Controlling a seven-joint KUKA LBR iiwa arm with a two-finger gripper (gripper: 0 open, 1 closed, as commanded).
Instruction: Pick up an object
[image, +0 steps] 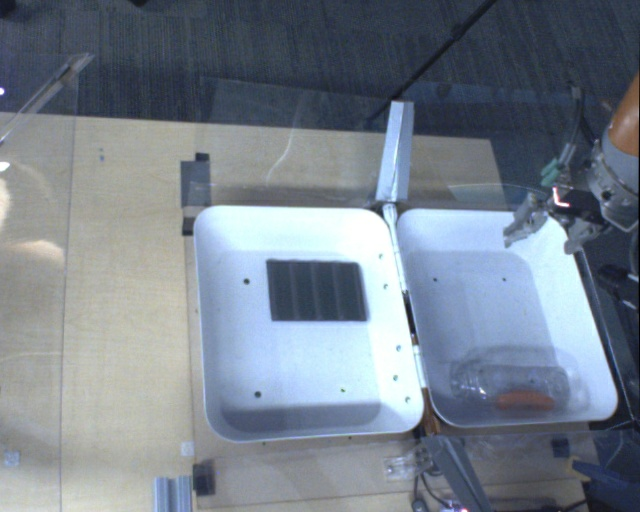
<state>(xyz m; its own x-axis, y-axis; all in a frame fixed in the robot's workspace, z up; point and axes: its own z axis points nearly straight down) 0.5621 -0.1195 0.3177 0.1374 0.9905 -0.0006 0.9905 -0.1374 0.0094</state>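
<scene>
Nothing lifted yet. Hand (549, 224) spread and empty, poised over the right bin's (470, 268) far corner. Clear plastic bottle (508, 381) lying near that bin's front wall, well apart; reach and grasp remaining.

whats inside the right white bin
In the right shallow white bin, a clear plastic bottle lies near the front wall, with a small orange piece at its front side. Whether the orange piece is inside the bottle is unclear.

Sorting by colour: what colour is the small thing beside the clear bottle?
Orange-red object, against the clear bottle in the right bin; camera view.
</scene>
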